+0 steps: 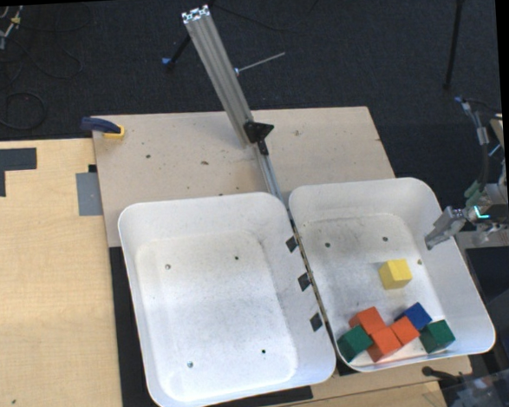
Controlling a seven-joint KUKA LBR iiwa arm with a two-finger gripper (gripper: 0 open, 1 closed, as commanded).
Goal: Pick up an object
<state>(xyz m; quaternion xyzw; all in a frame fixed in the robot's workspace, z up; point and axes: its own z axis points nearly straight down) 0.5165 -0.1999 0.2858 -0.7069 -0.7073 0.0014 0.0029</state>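
In the right white bin (358, 198) a yellow cube (396, 273) lies alone near the middle. A cluster sits at the bin's front right corner: orange blocks (385, 340), a blue cube (418, 315), a green cube (355, 342) on the left and another green cube (438, 335) on the right. My gripper (445, 227) hangs over the bin's right rim, up and to the right of the yellow cube and apart from every block. It is small and partly cut off at the view's right side.
The left white bin (151, 216) adjoins the right one, with black clips (302, 281) along the shared wall. A slanted aluminium bar (222, 70) rises behind the bins. A blue clamp (101, 126) sits at the board's back left corner.
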